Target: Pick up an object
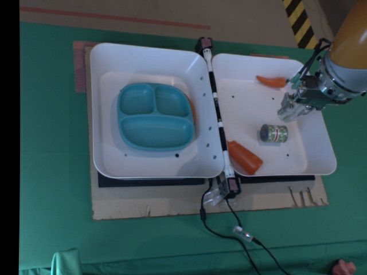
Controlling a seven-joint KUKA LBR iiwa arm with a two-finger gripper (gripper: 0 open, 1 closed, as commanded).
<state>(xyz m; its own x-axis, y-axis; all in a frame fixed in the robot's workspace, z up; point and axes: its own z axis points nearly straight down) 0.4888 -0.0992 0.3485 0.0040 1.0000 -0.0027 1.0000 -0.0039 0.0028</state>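
Note:
In the right bin (321, 153) lie three things: an orange carrot-like piece (271, 81) near the far edge, a small jar with a green label (273, 133) on its side in the middle, and an orange tapered piece (245, 157) at the near left corner. My gripper (288, 111) hangs over the bin's right half, up and to the right of the jar and below the carrot-like piece. Nothing shows in its grasp.
The left bin (106, 153) holds a teal divided plate (155, 117) with an orange edge (194, 110) peeking out from under its right side. A black-and-white divider (215, 96) runs between the bins. Cables (241, 231) trail off the front edge.

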